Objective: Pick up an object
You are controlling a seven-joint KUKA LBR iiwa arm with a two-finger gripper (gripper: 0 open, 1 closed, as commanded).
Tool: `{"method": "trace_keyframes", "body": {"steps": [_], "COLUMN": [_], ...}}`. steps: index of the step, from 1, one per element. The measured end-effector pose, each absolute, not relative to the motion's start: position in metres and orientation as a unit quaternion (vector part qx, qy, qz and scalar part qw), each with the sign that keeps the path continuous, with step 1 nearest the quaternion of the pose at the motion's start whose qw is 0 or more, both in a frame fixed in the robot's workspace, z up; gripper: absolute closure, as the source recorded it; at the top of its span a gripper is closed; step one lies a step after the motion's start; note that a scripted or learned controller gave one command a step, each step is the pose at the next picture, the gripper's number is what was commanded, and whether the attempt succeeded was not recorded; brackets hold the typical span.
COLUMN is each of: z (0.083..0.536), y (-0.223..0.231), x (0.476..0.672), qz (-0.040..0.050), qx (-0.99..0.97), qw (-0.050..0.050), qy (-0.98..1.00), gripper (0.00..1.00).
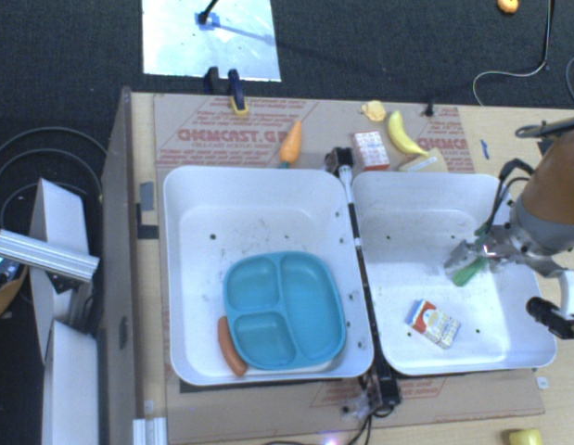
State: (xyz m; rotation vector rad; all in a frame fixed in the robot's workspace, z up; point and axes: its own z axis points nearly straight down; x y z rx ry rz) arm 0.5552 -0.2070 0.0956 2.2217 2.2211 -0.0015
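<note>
Printed text legible on the cardboard sheet (259,123) under the bins: "CHEMCAST" in red capitals, followed by further letters beginning "G", cut off by an orange carrot-shaped toy (290,143). This lies well to the far left of the gripper (478,253). The same red lettering recurs on the cardboard beyond the gripper, near the banana (402,133); only "CHEMCAST" reads there. Smaller red lines beneath both prints: too small to read. Small red-and-white box (371,150) and carton (432,323) near the gripper carry print, illegible.
</note>
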Motion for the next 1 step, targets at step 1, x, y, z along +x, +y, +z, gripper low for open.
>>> {"method": "trace_keyframes", "body": {"steps": [1], "z": [0.1076], "y": [-0.2063], "x": [0.5575], "qz": [0.0013], "qx": [0.706], "qw": [0.002], "qy": [0.708], "gripper": [1.0]}}
